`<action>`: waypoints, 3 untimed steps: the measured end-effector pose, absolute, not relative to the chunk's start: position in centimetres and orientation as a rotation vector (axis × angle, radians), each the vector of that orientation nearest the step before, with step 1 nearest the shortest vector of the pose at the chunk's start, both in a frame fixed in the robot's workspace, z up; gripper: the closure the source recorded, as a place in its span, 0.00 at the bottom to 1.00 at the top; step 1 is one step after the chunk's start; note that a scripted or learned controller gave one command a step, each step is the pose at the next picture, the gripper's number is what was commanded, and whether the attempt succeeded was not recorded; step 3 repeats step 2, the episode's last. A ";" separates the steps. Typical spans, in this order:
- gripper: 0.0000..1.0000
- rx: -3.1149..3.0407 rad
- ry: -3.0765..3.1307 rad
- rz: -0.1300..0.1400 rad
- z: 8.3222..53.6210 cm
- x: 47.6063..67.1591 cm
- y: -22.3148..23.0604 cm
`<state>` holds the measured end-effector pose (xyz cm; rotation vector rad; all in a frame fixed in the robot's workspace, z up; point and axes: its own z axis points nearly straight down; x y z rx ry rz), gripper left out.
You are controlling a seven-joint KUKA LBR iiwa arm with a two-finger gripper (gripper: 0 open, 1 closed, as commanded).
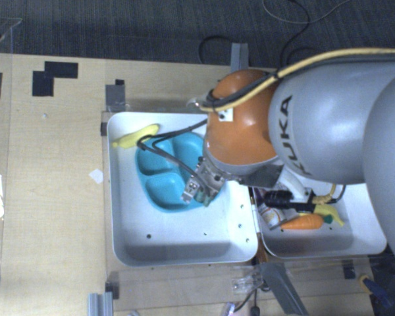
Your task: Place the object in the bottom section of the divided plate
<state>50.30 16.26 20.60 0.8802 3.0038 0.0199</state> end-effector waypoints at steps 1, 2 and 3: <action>1.00 0.556 3.087 0.007 25.7 50.0 23.6; 1.00 0.657 3.069 0.006 20.8 48.8 23.5; 1.00 0.657 3.069 0.006 20.8 48.8 23.5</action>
